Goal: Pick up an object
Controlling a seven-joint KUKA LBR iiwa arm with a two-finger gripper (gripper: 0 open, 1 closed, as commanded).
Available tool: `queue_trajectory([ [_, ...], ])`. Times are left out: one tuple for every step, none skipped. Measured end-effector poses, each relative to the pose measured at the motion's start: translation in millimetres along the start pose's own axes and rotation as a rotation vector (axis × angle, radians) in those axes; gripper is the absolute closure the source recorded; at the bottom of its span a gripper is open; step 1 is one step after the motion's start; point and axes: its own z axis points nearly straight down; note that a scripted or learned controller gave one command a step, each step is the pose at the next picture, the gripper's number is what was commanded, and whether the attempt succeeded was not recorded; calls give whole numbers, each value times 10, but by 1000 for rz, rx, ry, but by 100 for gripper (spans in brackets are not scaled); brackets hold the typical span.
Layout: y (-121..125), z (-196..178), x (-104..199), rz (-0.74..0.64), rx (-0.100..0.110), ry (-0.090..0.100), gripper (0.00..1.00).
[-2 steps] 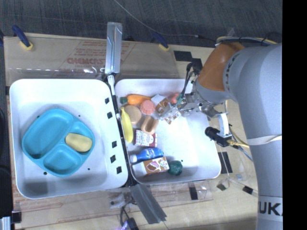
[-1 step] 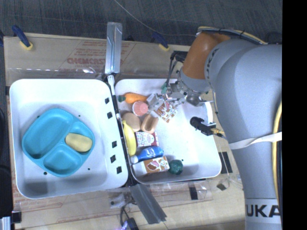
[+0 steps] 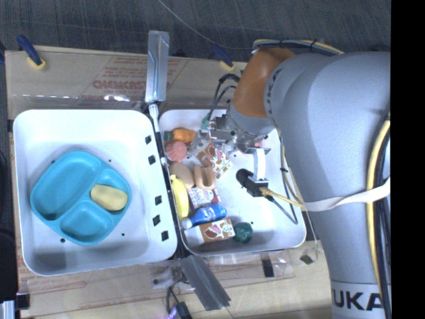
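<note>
Reaching from the right, arm [image 3: 319, 105] bent over right bin [image 3: 282, 228], gripper [image 3: 214, 138] above toy food, grip state unclear

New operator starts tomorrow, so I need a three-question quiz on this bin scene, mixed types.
1. True or false: the blue divided plate lies in the left bin.
2. What rests on the plate? A) yellow potato-like item B) banana C) carton
3. Fill in: the gripper hangs over the ___ bin.

Key: 1 true; 2 A; 3 right.
</note>
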Motion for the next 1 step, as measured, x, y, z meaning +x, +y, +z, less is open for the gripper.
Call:
queue_trajectory([
  [6,-105,17,-5,1,3,100],
])
